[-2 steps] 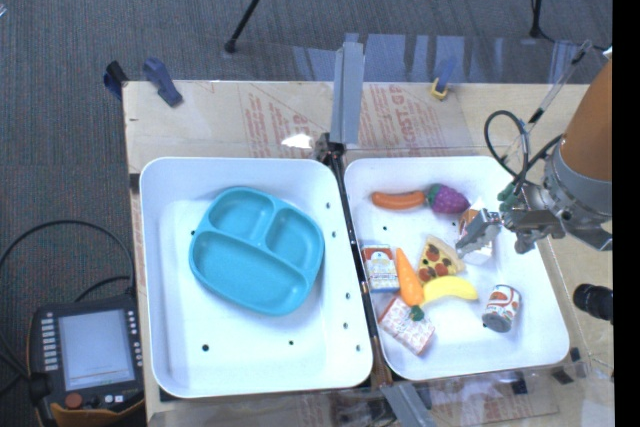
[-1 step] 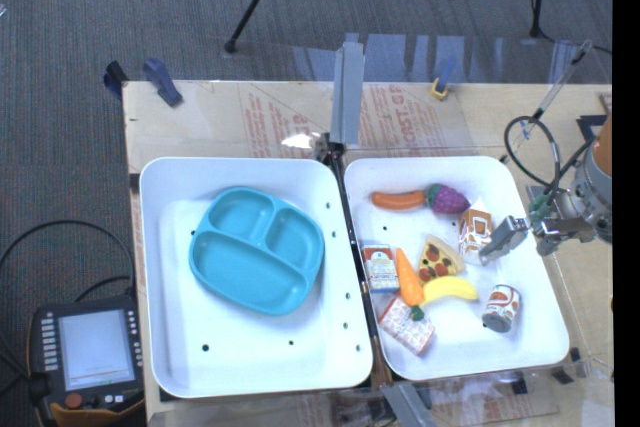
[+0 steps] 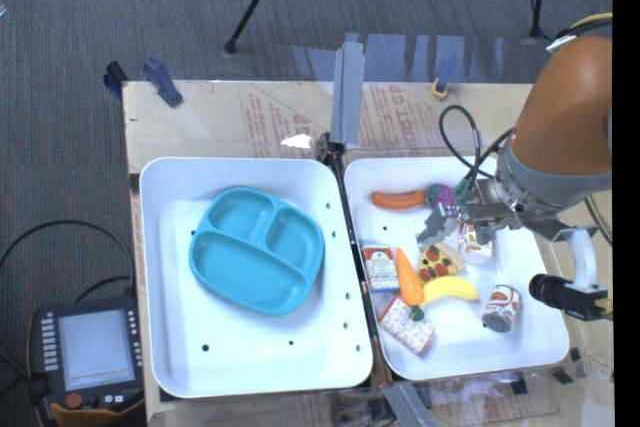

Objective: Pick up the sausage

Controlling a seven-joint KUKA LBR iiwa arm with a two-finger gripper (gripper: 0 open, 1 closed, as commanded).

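Note:
The sausage is a short orange-red link lying flat near the back of the right bin. My gripper hangs over that bin, a little right of and nearer than the sausage, above the pizza slice toy. Nothing shows between its dark fingers, and the sausage lies apart from them. The grey arm with its orange band comes in from the right and hides the bin's back right part.
In the right bin lie a carrot, a banana, a small can, a purple item and small boxes. The left bin holds a blue divided plate.

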